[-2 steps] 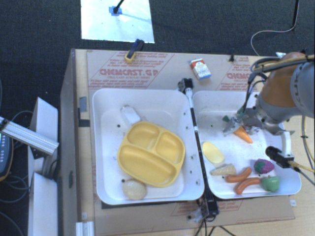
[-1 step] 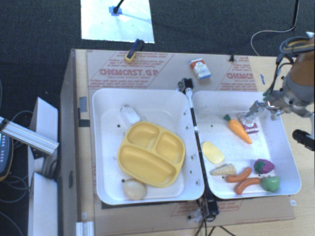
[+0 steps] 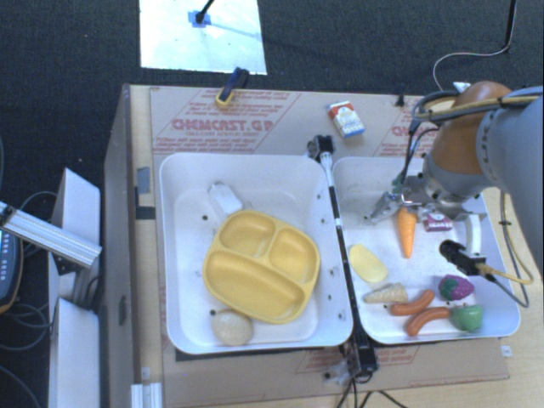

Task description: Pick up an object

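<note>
Robotics lab setup. Worktop [image 3: 255,113] covered in taped printed cardboard, two white bins [image 3: 183,185] of toy food, loose cables [image 3: 21,300], aluminium rail [image 3: 51,235]. Dark carpet floor [image 3: 68,58].

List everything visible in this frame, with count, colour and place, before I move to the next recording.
bins: 2, white, side by side on bench
tray: 1, yellow, left bin
cloth: 1, white, left bin, behind tray
ball: 1, cream, left bin, front
carrot: 1, orange, right bin
lemon slice: 1, yellow, right bin
corn: 1, pale, right bin
sausages: 2, orange-red, right bin front
grapes: 1, purple, right bin
pepper: 1, green, right bin corner
box: 1, red-white, behind bins
arm: 1, grey and orange, right
end effector: 1, above right bin
</note>
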Action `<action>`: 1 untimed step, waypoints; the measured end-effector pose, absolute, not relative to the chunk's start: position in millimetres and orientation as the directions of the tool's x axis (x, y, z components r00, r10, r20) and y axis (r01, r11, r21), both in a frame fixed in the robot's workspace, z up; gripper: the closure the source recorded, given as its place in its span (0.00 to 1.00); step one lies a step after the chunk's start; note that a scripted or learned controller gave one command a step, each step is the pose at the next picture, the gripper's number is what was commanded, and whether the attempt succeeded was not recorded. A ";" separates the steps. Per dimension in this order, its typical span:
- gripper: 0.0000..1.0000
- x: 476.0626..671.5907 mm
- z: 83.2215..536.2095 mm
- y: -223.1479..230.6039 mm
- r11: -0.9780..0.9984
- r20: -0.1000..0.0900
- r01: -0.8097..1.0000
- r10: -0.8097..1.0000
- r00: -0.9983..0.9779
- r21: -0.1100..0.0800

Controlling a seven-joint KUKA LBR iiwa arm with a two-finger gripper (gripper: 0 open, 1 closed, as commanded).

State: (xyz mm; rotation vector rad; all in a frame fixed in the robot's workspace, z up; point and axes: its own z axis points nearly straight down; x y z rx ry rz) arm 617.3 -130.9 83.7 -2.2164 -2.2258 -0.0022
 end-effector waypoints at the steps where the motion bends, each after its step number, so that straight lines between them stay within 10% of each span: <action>1: 1.00 618.4 95.2 -132.0 0.005 0.000 1.000 1.000 -0.005 0.004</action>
